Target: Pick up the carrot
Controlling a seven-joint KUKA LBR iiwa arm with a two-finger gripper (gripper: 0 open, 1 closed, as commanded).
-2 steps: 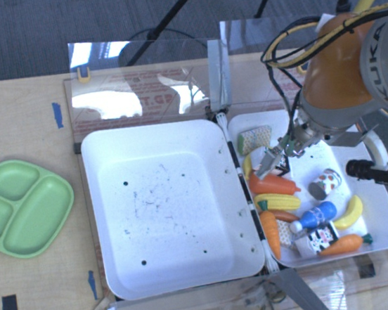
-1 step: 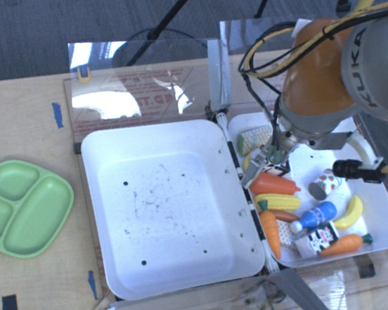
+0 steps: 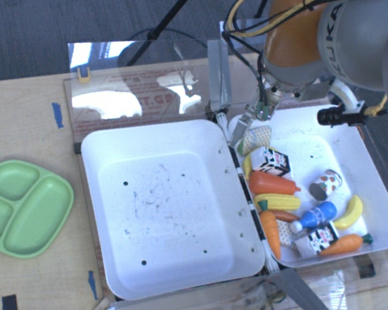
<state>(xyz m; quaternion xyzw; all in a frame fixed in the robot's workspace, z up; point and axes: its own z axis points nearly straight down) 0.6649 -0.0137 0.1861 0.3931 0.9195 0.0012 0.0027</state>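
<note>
Three carrot-like orange pieces lie in the right bin [image 3: 364, 156]. One carrot [image 3: 272, 183] lies across the left middle. A second carrot [image 3: 269, 233] lies along the left wall, and a third carrot [image 3: 343, 244] rests at the front wall. My gripper [image 3: 262, 111] hangs over the bin's back-left corner, above and behind the pile, just over a pale speckled item [image 3: 257, 137]. It is apart from every carrot. The wrist and cables hide its tips.
Packed among the carrots are a black-and-white carton [image 3: 273, 161], a yellow corn cob [image 3: 280, 203], a blue bottle [image 3: 315, 215], a banana [image 3: 350, 212] and a small round item [image 3: 325, 183]. The left bin [image 3: 165, 204] adjoins. A green divided plate [image 3: 21, 206] sits far left.
</note>
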